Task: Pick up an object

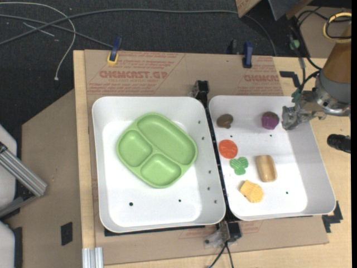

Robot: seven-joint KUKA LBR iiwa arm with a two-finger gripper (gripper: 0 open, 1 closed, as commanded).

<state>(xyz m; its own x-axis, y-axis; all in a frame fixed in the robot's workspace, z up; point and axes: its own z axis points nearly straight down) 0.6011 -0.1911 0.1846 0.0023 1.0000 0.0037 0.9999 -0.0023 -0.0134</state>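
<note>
Right bin point(312, 166), smooth white: metal claw point(290, 119) at upper right rim, finger state unclear, beside knobbly purple object point(270, 120). Also brown lump point(225, 120), orange disc point(227, 148), green cluster point(239, 165), tan loaf point(266, 167), yellow piece point(252, 191).

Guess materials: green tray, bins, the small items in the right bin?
Green tray: likely moulded plastic, matte, uniform colour, soft rounded compartments.
Bins: white, smooth, likely thin formed plastic with rolled rims; slight sheen.
Small items: purple piece, brown piece, red disc, green piece, tan loaf, yellow piece look like toy-food plastic or foam; too small to tell.
</note>
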